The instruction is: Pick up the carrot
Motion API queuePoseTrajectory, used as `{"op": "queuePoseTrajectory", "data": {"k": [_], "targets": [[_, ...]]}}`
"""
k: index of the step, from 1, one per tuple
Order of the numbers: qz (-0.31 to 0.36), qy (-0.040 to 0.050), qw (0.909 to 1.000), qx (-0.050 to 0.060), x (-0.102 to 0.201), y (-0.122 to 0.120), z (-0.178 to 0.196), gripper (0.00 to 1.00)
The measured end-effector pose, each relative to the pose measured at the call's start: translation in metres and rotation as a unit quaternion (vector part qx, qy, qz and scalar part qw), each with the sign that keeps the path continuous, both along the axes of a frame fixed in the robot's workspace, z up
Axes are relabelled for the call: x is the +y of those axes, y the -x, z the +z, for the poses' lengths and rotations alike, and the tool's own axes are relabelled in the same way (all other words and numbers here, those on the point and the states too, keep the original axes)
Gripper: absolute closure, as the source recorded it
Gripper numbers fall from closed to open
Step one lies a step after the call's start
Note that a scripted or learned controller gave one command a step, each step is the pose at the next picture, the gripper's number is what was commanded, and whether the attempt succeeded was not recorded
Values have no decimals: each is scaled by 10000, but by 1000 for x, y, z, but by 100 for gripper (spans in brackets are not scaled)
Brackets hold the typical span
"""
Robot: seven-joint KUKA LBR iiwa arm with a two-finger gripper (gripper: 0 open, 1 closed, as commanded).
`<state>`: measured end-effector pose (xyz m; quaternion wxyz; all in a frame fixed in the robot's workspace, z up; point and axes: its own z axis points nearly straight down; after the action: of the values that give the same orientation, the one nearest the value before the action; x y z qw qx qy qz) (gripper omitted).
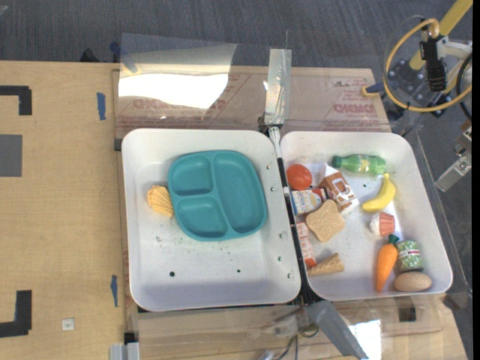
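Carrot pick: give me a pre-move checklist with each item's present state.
1. Carrot located, right bin's near right corner: ok.
2. Carrot top unobstructed: ok.
3. Clearance around it: not ok; green can and brown egg-like item crowd its right side.
4. Banana apart from the carrot: ok.
5. Carrot lies flat, leafy end toward the bin's far side: ok.
6. Gripper ready over the bin: cannot tell.

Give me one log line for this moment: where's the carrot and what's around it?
carrot: right bin, near front corner | touching: green can | beside: egg | status: not picked up
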<state>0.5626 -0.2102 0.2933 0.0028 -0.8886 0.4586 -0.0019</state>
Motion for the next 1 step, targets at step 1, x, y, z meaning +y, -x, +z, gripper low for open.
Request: {"op": "queuePoseTrajectory", "data": {"k": [1], "targets": [[1873, 10, 9823, 16, 3, 64, 24, 100]]}}
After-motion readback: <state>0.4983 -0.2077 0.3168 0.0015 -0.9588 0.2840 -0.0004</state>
